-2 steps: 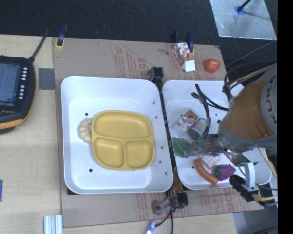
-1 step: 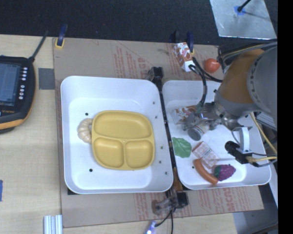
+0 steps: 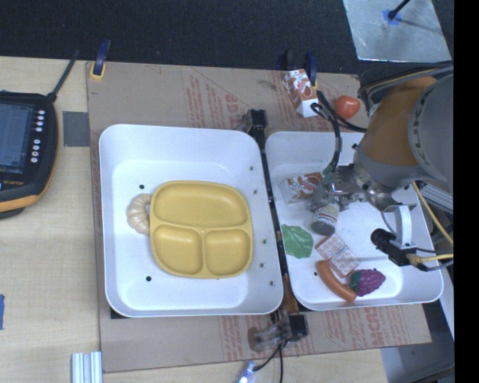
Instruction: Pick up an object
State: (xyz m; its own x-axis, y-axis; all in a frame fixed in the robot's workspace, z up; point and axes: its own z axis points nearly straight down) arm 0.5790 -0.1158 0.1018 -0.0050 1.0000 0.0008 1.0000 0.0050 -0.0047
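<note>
My gripper is low over the middle of the right bin, reaching in from the right. A small grey can lies just below it, touching or nearly touching its tip. A red-and-white packet lies to the gripper's left. Further toward the front of the bin are a green leaf, a pink-and-white packet, an orange carrot-like piece and a purple bunch of grapes. The arm hides the bin's right part.
The left bin holds a yellow divided plate with a beige pastry against its left side. Behind the right bin stand a small carton and a red ball. A teach pendant lies far left.
</note>
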